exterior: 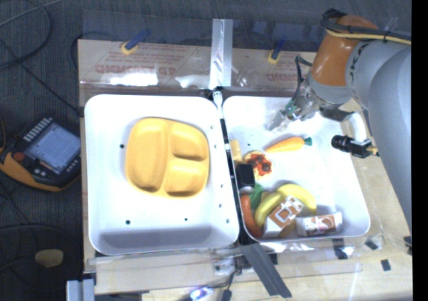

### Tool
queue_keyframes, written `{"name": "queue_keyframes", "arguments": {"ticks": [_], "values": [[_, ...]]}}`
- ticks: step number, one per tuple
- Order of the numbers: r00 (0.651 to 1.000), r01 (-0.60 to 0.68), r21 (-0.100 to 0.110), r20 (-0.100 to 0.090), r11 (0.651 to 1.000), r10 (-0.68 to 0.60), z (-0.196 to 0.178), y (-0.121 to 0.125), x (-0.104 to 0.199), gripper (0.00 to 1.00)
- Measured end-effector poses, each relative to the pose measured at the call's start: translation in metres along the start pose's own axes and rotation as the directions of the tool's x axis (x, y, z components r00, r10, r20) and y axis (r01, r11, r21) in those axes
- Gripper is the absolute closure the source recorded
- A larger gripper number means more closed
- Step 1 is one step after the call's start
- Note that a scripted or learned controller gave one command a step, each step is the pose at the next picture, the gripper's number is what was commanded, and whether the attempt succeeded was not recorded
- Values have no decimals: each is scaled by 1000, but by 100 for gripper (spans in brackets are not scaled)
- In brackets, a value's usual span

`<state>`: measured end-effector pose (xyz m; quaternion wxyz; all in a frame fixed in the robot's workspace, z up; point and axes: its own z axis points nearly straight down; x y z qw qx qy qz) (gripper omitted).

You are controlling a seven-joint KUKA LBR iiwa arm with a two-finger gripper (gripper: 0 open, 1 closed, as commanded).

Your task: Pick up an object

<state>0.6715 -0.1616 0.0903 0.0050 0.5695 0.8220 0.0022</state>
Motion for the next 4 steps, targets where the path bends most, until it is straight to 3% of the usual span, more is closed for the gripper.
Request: {"name": "queue_keyframes", "arguments": {"ticks": [1,2,3,4], "values": [[1000,0,-2,1,1000,0,-10,1,0,100],[897,441,5,-6,897,-441,-58,-4,-5,100],[934,358,4,-5,934,-358,-180,-6,4,100],[937,349,6,-7,937,-349,-138,-25,-14,100]]}}
